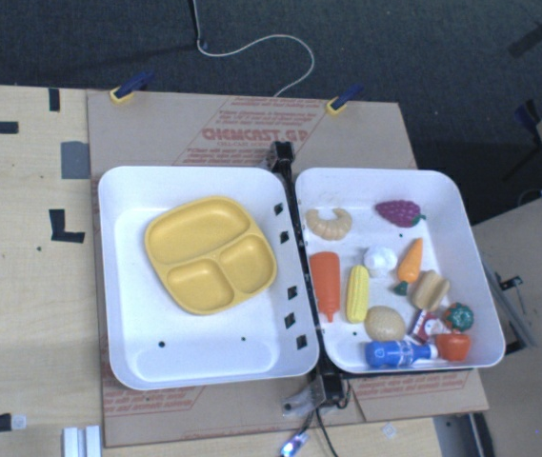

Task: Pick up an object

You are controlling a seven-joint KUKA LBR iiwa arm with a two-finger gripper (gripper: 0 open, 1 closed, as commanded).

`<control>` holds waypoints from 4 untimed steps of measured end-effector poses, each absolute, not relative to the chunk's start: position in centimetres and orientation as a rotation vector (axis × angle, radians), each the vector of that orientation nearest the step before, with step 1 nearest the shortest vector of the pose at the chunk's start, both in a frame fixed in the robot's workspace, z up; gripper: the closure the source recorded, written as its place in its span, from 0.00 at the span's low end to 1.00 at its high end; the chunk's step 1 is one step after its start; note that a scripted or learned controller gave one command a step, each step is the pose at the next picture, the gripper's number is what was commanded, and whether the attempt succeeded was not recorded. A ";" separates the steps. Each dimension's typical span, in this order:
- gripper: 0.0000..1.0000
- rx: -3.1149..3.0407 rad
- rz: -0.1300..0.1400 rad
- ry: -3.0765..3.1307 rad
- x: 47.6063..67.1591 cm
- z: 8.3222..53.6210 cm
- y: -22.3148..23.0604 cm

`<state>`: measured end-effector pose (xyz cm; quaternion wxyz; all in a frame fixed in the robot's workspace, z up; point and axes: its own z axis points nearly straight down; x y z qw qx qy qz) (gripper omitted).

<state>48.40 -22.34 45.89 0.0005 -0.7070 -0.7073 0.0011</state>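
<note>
Small red/white item [424, 326] btwn potato [385, 323] & tomato [452, 347] was too small to ID; white lump [379, 259] by corn [357, 293] was blurred.

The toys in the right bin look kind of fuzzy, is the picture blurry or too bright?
Camera view: a bit soft all over, so the small toys beside the blue bottle blur together; even lighting, faint shadows; the white bins look bright, the yellow plate shows clearly.

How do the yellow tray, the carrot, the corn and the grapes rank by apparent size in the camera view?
Largest to smallest:
1. Yellow tray, by far the largest.
2. Carrot.
3. Corn, a little shorter than the carrot.
4. Grapes, close to the corn in area, so the last two places are unsure.
</note>
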 end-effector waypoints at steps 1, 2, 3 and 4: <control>1.00 -2.219 0.004 -2.220 48.4 41.9 -22.3; 1.00 -2.222 -0.002 -2.226 48.4 45.4 -22.4; 1.00 -2.221 0.003 -2.221 48.4 43.3 -22.4; 1.00 -2.223 -0.002 -2.227 48.4 48.1 -22.4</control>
